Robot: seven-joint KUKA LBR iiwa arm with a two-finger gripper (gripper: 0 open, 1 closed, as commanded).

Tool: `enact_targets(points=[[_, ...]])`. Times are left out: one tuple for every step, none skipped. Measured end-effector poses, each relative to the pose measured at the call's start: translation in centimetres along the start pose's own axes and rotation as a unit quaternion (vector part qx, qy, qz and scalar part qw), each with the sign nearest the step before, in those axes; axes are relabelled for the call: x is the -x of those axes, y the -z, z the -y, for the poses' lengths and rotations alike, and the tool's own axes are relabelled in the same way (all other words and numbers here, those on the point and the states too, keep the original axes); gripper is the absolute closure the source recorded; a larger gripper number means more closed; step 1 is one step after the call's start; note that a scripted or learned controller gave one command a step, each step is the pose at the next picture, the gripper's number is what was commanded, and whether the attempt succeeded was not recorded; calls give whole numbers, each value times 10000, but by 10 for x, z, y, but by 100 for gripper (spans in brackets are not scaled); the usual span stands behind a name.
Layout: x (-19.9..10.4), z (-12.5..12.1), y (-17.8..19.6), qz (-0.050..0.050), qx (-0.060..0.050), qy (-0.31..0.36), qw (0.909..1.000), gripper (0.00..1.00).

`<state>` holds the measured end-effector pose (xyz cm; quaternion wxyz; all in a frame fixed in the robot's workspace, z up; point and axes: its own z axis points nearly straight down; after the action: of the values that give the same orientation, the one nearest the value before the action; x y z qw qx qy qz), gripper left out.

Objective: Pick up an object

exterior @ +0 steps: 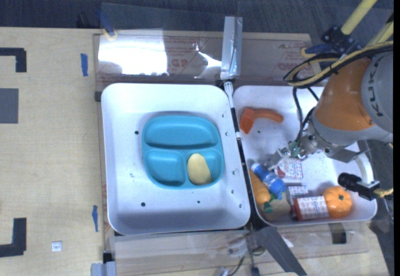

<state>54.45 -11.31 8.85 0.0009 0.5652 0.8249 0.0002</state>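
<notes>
Worktop (44, 143): pale wood, bearing two shallow white bins side by side.

Left bin (119, 143): holds a blue divided tray (169, 143) at its centre. A yellow egg-shaped item (199, 169) lies in the tray's compartment at 4 o'clock.

Right bin (275, 97): holds the loose objects.
- Orange curved piece (257, 118), at 11 o'clock in the bin, apart from the rest.
- Small blue bottle (271, 180), near the bin's left wall at 8 o'clock, lying across an orange carrot-like item (262, 193).
- Red-labelled can (310, 207) on its side at 6 o'clock, touching a small orange pumpkin (338, 202) on its 3 o'clock side.
- White packet with red print (292, 170), about mid-bin.

Arm: grey with orange band (344, 103), entering from 3 o'clock. End effector (299, 148) sits low over mid-bin, just beside the white packet at its 1 o'clock; whether its fingers are wide or narrow cannot be told, and nothing is seen between them.
</notes>
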Motion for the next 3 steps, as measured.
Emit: enact_targets(points=[[-3,-3,-1,10,25,-368,9993,0],[-2,-5,11,25,55,-373,9993,100],[-57,-37,97,-4,8,-1730,9849,100]])
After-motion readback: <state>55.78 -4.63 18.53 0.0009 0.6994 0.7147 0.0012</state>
